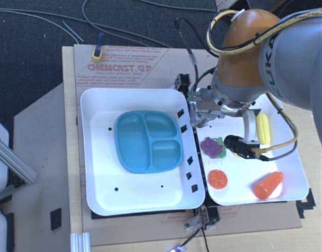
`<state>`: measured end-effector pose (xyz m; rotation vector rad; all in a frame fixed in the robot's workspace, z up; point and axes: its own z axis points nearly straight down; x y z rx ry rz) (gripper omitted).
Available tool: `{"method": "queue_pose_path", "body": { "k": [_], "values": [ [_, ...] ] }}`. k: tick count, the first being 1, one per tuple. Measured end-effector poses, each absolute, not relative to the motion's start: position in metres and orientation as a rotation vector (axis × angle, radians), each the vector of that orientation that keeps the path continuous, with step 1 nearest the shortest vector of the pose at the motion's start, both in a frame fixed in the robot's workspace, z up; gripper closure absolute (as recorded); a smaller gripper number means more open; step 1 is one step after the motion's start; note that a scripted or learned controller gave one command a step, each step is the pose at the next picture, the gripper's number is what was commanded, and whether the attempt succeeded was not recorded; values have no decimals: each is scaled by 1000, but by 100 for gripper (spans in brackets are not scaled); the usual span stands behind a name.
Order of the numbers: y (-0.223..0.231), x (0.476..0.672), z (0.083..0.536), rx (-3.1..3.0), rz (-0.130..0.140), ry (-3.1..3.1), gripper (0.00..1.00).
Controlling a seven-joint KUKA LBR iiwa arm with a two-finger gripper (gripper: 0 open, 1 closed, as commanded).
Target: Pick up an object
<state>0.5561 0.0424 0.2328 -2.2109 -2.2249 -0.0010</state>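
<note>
Blue divided tray (149, 140) in left bin (93, 140); yellow clamp (97, 51) on cardboard (124, 67).

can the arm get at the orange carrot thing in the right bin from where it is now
Probably yes. The carrot lies apart from the tomato slice and grapes, with nothing on top of it, and the arm is above the same bin.

Arm reaching in from the upper right

The grey arm (300, 56) comes in from about 2 o'clock, and its orange band (245, 46) sits above the wrist. The gripper (199, 121) points down toward about 7 o'clock, near the centre of the view.
</note>
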Motion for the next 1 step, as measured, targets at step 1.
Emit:
{"method": "queue_pose_path", "body": {
  "k": [1],
  "values": [
    [90, 546, 222, -2212, 2, -2224, 100]
  ]
}}
